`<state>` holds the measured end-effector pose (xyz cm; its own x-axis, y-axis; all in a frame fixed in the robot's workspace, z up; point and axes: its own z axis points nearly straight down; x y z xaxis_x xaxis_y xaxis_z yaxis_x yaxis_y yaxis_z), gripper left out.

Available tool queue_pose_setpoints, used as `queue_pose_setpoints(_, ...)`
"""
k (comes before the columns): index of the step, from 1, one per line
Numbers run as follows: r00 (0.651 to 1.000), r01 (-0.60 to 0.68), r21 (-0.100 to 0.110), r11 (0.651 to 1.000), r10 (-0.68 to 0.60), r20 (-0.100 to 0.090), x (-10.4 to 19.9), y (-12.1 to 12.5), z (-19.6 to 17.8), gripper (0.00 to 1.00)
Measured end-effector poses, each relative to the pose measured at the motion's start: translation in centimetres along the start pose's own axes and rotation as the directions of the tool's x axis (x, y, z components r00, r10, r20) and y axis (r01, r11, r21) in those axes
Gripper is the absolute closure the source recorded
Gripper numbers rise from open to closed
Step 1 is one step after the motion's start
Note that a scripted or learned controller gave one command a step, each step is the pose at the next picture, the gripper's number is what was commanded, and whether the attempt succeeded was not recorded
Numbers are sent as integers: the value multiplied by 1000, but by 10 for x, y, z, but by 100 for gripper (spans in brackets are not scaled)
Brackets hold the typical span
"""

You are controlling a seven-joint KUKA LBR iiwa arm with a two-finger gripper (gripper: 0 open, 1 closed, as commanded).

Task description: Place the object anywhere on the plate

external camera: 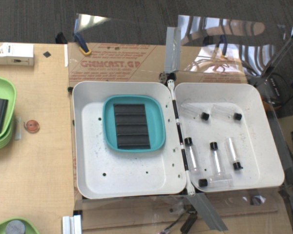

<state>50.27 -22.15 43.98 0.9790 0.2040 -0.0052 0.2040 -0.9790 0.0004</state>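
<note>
Nearest you, along the front wall of the right bin (263,177), a clear vial with a black cap (219,182) lies on its side, close against the rim. 5 more capped vials are scattered behind it in the same bin. 3 of them lie roughly lengthwise in the middle, and 2 lie near the back.

Your target, the teal plate (110,130), sits in the left bin (88,174) toward its back half. A dark ribbed insert (133,126) covers most of its centre. From this view you cannot tell whether the gripper is apart or together.

No vial is on the plate yet, so the step in hand looks like the pick itself. Judging by the layout, the middle vial (216,157) is your best choice. It has free floor on both long sides, whereas the front vial hugs the wall and the leftmost vial (191,155) lies close to the divider between the bins.

Come down across the tube's width, not along it, and close near mid-length so it doesn't swing. Clear, round plastic is likely to roll or slip, so close gently and lift straight. Carry it well above the shared rim and release it low over the plate, where the ribs should stop it rolling.
</note>
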Motion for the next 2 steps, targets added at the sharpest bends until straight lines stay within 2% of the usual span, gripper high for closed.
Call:
queue_pose_setpoints(1, 1000, -5, 3, 1000, 5, 1, -24, -4, 0, 0)
queue_pose_setpoints(2, 1000, -2, 1, 1000, 2, 0, -18, -4, 0, 0)
